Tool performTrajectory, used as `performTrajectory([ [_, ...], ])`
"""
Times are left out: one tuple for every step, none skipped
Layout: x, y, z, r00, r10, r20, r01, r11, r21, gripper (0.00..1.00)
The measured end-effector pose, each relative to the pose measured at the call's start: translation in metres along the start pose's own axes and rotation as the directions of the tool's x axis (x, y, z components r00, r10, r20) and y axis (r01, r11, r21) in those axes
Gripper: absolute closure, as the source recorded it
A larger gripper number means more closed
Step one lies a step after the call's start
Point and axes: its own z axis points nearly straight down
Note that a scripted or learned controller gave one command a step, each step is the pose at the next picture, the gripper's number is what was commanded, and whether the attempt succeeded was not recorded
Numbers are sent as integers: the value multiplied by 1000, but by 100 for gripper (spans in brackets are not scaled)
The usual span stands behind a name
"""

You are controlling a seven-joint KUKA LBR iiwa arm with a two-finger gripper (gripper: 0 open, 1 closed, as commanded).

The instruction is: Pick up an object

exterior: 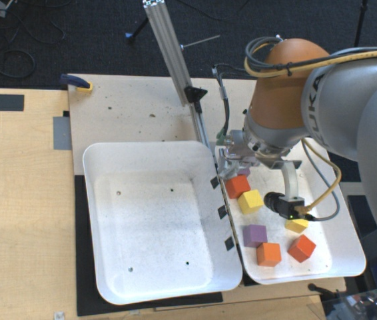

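Observation:
Several small blocks lie in the right bin [346, 262]. A red-orange block [237, 185] sits near the bin's left wall, and a yellow block [250, 201] touches it on its near side. Further forward are a purple block [254, 235], an orange block [268, 254], a red block [302, 248] and a small yellow piece [296, 225]. My gripper [234, 164] hangs under the orange wrist band, just behind and above the red-orange block, close to the wall between the bins. The wrist hides most of it.
The left bin [108, 153] lies beside the right one, with a narrow divide between them. A slanted aluminium bar [172, 52] rises from the bench behind the bins. A blue and yellow clamp [75, 82] sits at the bench's far left corner. A black cable fitting [279, 203] hangs over the right bin.

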Motion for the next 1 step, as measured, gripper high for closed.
performTrajectory([
  [55,-21,-8,1000,-1,0,1,1000,0,100],
])
